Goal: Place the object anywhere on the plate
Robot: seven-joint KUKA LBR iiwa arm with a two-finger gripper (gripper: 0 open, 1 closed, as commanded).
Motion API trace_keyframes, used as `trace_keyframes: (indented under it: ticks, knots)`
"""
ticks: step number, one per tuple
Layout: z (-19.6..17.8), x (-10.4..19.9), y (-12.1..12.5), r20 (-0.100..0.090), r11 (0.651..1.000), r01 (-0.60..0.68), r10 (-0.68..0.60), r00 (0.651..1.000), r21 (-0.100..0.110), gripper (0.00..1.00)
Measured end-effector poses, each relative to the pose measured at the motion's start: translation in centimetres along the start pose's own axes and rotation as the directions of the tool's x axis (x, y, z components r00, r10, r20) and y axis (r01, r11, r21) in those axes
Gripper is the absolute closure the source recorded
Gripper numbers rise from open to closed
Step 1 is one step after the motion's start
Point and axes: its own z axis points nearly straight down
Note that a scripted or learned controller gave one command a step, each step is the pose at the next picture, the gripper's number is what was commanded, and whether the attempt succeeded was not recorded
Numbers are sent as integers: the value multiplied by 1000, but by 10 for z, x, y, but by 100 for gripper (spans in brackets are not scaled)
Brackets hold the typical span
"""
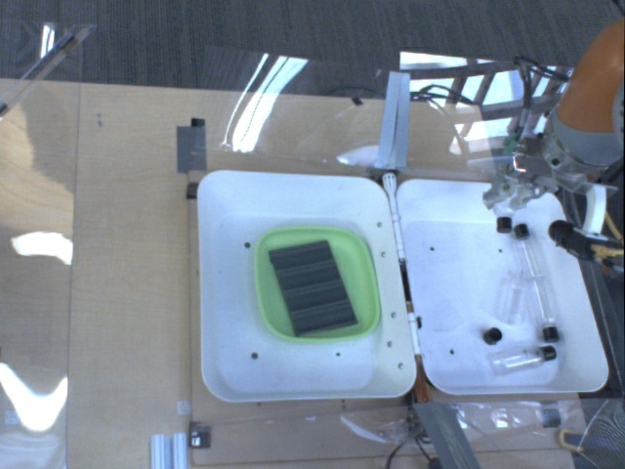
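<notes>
A green plate (363, 286) sits in the middle of the left bin (225, 262). A dark grey ribbed block (312, 287) lies flat on the plate, slightly turned. My gripper (508, 195) hangs over the far right part of the right bin (439, 262), well away from the plate and the block. Nothing shows in its grasp. Three clear tubes with black caps lie in the right bin: a long tube (535, 279) just below the gripper, a shorter tube (506, 306) beside it, and a third tube (520, 360) near the front wall.
A grey metal post (394, 120) stands behind the seam between the bins. Cables (469, 91) run behind the right bin. A small dark bracket (191, 145) sits on the bench beyond the left bin. A black part of the arm (576, 237) overhangs the right bin's right side.
</notes>
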Motion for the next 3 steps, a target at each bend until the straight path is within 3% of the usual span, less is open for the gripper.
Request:
trace_keyframes:
  ticks: [1,2,3]
  knots:
    - [18,70,-42,-3,982,187,-187,982,3,100]
    - [10,155,-91,-4,945,327,-327,945,1,100]
    - [10,154,-91,-4,946,325,-325,946,1,0]
